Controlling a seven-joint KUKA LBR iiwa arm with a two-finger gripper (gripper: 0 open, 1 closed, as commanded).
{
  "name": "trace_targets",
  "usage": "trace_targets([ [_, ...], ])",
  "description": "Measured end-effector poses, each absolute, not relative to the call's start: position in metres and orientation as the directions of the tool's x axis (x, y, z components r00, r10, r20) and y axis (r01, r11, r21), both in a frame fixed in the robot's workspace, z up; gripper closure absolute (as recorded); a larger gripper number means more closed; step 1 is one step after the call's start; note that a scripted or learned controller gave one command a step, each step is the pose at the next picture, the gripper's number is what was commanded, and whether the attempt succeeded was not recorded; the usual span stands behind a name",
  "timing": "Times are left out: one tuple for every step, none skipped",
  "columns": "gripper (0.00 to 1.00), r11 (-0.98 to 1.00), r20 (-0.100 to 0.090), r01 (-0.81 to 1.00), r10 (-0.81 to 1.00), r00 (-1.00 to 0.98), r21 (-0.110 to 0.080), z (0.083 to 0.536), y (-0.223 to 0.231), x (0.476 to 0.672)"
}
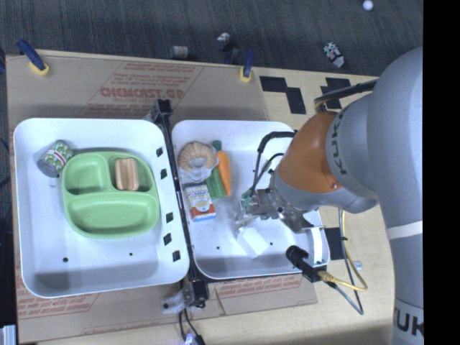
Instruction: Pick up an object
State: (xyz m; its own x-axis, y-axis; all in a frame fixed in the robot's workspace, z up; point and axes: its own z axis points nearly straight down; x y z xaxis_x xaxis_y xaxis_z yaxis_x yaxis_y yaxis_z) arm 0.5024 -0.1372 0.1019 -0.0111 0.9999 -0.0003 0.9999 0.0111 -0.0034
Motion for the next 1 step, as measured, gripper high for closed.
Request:
trace_targets([
  [1.00,0.003,-0.001,1.000,1.000,-0.003,0.001,0.2096,-0.1615,0.4772],
])
